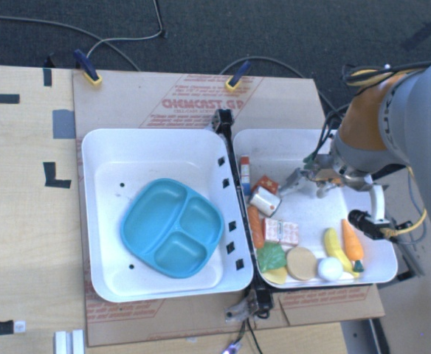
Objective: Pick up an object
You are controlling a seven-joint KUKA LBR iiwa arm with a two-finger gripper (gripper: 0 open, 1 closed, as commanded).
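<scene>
The grey arm with its orange band (363, 120) enters from three o'clock and bends over the right bin (289, 146), with its pincer (304, 177) low above the bin's upper half. Whether the pincer is open or closed cannot be told from this slant, and nothing is visibly caught in it. Just toward nine o'clock from it lies a small white and silver can (265, 200), close by but apart. The other toy foods crowd the bin's six o'clock end: a carrot (255, 226) along the nine o'clock wall, a pink-and-white packet (282, 232), a green piece (271, 257), a tan round disc (301, 263), a white egg (330, 269), a yellow banana (336, 246) and a second carrot (353, 243). The left bin (105, 153) holds a blue divided plate (173, 227), lying flat near its middle. Both bins rest on cardboard on the counter (16, 198).
</scene>
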